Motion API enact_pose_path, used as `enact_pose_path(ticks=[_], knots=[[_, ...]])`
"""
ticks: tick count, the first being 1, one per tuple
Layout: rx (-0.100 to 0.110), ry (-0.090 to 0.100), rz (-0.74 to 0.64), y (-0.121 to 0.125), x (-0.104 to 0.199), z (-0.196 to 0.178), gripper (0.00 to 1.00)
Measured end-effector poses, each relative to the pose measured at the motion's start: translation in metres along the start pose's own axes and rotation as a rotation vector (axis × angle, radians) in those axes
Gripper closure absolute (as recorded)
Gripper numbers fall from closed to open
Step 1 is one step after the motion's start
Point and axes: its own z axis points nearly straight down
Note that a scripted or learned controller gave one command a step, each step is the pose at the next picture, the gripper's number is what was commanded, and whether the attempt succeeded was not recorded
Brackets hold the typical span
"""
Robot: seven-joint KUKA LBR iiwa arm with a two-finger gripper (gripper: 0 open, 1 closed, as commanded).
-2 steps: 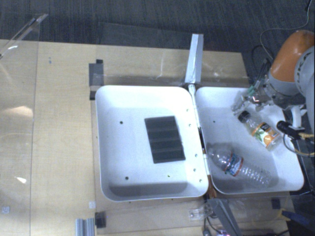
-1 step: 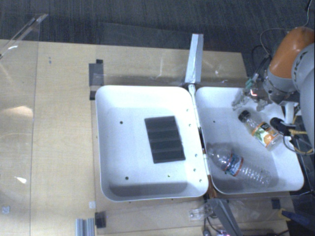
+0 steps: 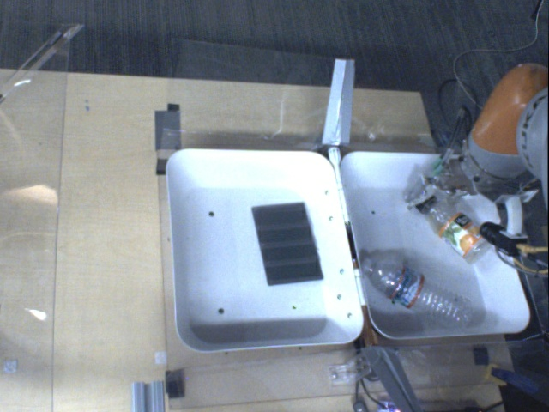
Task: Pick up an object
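Hovering at the right bin's [image 3: 515, 312] two o'clock corner, my tool [image 3: 433, 187] sits low over a small bottle with an orange label [image 3: 459, 233], so I judge this the reach-and-grasp step. I cannot tell how the tool is set. Next I need it centred on that bottle. A clear crushed bottle [image 3: 412, 288] lies at six o'clock; a dark ribbed pad [image 3: 286, 243] occupies the left bin [image 3: 197, 316].

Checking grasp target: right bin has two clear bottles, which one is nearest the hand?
The bottle with the orange label, right beside the hand near the bin's far right. The other clear bottle, blue-labelled, lies closer to the bin's near edge.
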Motion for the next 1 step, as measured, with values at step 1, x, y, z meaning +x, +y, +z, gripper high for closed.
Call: enact_pose_path(ticks=[1], knots=[[-0.008, -0.001, -0.003, 0.0029, 0.0014, -0.0125, 1.0]])
